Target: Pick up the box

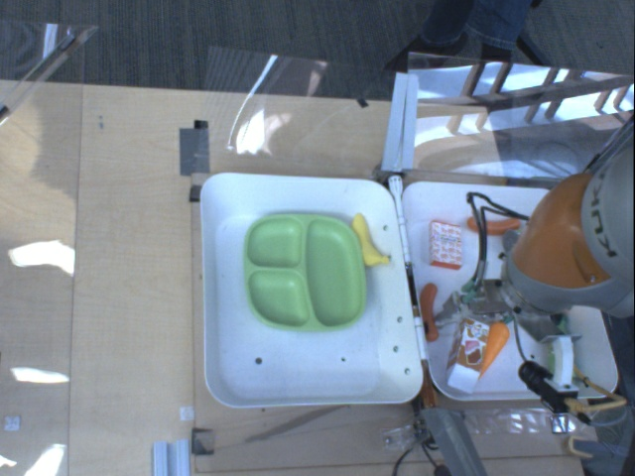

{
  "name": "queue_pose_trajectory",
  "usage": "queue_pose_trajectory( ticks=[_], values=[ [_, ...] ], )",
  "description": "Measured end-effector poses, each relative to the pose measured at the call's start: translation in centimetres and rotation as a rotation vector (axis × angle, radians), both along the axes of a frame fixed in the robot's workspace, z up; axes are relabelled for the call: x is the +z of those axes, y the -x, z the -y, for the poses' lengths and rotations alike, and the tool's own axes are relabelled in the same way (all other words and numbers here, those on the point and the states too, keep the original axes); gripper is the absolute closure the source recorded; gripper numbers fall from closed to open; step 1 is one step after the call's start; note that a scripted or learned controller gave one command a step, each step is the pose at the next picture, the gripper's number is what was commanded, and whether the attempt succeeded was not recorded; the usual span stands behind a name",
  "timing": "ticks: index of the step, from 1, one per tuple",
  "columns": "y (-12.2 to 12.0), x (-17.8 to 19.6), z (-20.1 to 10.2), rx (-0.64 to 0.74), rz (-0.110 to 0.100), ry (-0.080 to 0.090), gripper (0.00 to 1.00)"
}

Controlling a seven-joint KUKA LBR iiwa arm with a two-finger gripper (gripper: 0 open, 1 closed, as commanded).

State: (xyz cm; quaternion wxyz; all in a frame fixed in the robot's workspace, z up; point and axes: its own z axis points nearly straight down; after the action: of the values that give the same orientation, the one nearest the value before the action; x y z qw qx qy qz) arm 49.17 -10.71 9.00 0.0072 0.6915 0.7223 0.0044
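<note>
One box [468, 349] lies near right bin's [585, 393] front-left corner, carrot [492, 345] touching | gripper [483, 303] above it, grip state: I cannot tell | I'd straddle box sides, avoiding carrot.

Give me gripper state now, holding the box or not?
Gripper: low in the right bin, directly over the box beside the carrot. Open or closed cannot be told, and no grasp is visible.

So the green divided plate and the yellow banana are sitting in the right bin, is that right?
Not quite. The camera view shows the green divided plate and the yellow banana in the left bin, not the right one.
</note>
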Motion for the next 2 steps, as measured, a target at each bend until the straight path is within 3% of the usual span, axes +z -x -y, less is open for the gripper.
queue_pose_trajectory(
  ticks=[1, 2],
  values=[
    [-0.7, 3.6, 8.3, -0.022, -0.009, -0.001, 0.0],
    [-1.4, 24.8, 6.9, 0.305, -0.006, 0.004, 0.0]
  ],
)
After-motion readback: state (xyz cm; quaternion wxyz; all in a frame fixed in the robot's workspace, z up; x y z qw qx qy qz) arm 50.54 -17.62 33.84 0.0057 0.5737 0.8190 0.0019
